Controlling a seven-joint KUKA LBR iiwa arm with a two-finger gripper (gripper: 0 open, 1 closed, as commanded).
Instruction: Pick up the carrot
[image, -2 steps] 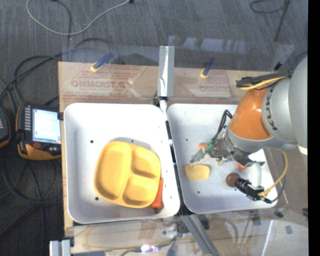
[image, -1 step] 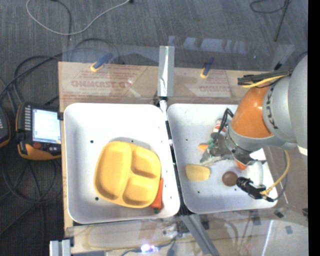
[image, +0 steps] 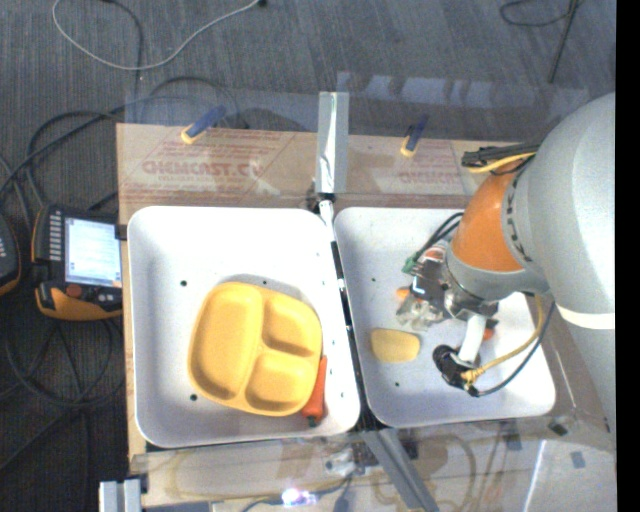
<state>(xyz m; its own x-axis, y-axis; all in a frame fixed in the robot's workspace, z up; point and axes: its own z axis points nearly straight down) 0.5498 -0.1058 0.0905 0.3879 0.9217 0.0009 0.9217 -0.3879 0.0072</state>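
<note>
the gripper (image: 418, 305) is seen low in the right bin (image: 520, 400), under the orange wrist band, at about nine o'clock from the arm's bulk; whether it is apart or together cannot be told, since the tip is small and blurred, and nothing can be made out in its grasp; a small orange speck is noted just beside it at nine o'clock, too tiny to be identified; at about seven o'clock from the gripper, near but apart, a pale yellow lump (image: 396, 346) lies on the bin floor; a black cable with a yellow lead (image: 470, 375) is draped at five o'clock, probably slack from the arm's own wiring; the carrot (image: 317, 392) is found across the divider in the left bin (image: 160, 300), well apart from the gripper at about eight o'clock, wedged between the yellow divided plate (image: 258, 348) and the bin's right wall; it is judged that this tight placement leaves little room for a grasp; the plate's compartments hold nothing visible; the pick is judged not yet done, the gripper being in the wrong bin.
</note>
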